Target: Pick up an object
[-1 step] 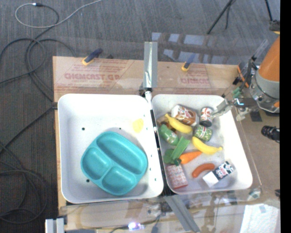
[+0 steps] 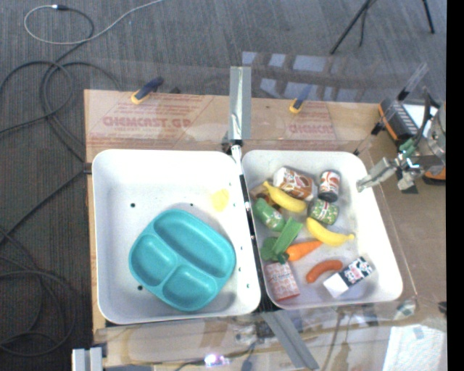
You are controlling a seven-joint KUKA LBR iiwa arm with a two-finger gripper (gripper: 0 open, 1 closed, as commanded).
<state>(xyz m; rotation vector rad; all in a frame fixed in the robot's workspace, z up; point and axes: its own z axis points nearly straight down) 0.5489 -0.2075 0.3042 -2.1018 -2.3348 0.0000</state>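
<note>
Grey carpet (image 2: pixel 181 36) surrounds my bench, with black cables (image 2: pixel 43 109) looping over it at nine o'clock and a thin white cord (image 2: pixel 61 14) at eleven. Tripod legs (image 2: pixel 355 25) cross the floor at one o'clock. From here the gripper (image 2: pixel 370 180) sits at three o'clock, just over the right rim of the right bin (image 2: pixel 388 290); I cannot tell how it is set, as the tip is a pale blur. Behind it the wrist hardware (image 2: pixel 413 148) reaches off toward the edge.

Working outward, the right bin holds a jumble: a red and white can (image 2: pixel 330 185) nearest the gripper, a green can (image 2: pixel 323 211) beside it, a crumpled snack bag (image 2: pixel 293 182), two bananas (image 2: pixel 330 233), a carrot (image 2: pixel 303 250), a red sausage (image 2: pixel 322 270), a small black and white carton (image 2: pixel 351 275), a red packet (image 2: pixel 281 281) and green pieces (image 2: pixel 279 228) at the bin's nine o'clock side.

The left bin (image 2: pixel 116 181) carries a teal divided plate (image 2: pixel 183 259) toward six o'clock and a small yellow piece (image 2: pixel 220 199) near its right wall. Both bins rest on a brown board (image 2: pixel 159 119) with two clamps (image 2: pixel 145 90) at twelve o'clock.
</note>
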